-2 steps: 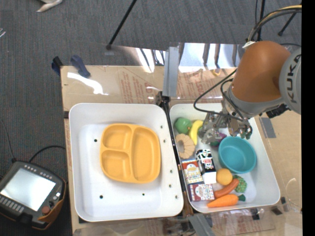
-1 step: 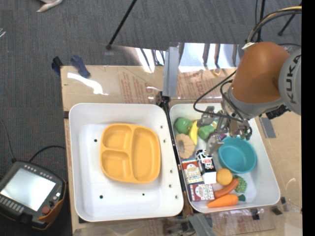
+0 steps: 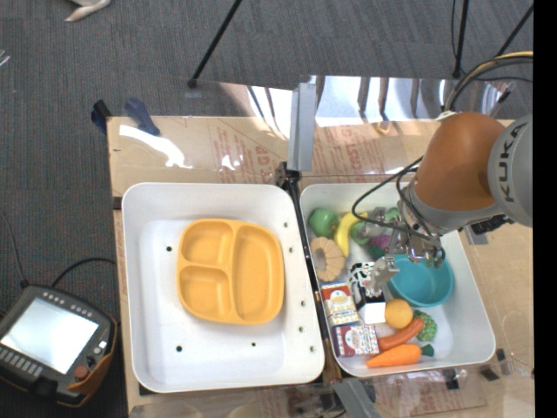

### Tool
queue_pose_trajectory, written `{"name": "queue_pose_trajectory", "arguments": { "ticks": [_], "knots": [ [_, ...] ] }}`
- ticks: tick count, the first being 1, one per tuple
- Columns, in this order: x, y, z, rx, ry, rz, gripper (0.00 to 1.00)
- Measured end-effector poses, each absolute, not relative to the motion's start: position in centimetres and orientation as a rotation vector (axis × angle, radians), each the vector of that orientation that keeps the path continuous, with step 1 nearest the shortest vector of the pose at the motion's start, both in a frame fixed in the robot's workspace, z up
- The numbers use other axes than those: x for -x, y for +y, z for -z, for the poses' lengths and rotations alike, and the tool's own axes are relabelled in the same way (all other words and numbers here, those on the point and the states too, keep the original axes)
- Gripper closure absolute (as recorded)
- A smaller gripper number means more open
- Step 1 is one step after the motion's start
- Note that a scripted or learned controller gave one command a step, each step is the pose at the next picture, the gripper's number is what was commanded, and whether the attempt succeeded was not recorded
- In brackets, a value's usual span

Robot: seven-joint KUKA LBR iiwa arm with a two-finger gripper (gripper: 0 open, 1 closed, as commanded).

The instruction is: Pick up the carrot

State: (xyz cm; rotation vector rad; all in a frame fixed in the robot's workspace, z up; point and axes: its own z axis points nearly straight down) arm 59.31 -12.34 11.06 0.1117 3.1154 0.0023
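We see the surface (image 3: 200,146) with the grey and orange arm (image 3: 461,164) reaching in over the bin on the view's right (image 3: 479,320), while the bin on the view's left (image 3: 130,233) holds a yellow divided plate (image 3: 231,270). The gripper (image 3: 407,252) hangs at the far rim of a blue bowl (image 3: 425,286) in the right-hand bin, and we cannot tell whether it is spread or closed. The carrot (image 3: 392,357) lies along that bin's near wall, green end toward the view's right, apart from the gripper, near a yellow ball (image 3: 399,313) and just beside small boxes (image 3: 355,340)
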Motion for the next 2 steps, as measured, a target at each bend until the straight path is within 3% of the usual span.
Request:
{"name": "queue_pose_trajectory", "arguments": {
  "ticks": [1,2],
  "knots": [
    [-54.4,-12.8,-10.6,-0.022,3.101,0.005,0.0],
    [-53.4,-4.6,-19.1,-0.07,3.131,-0.002,0.0]
  ]
}}
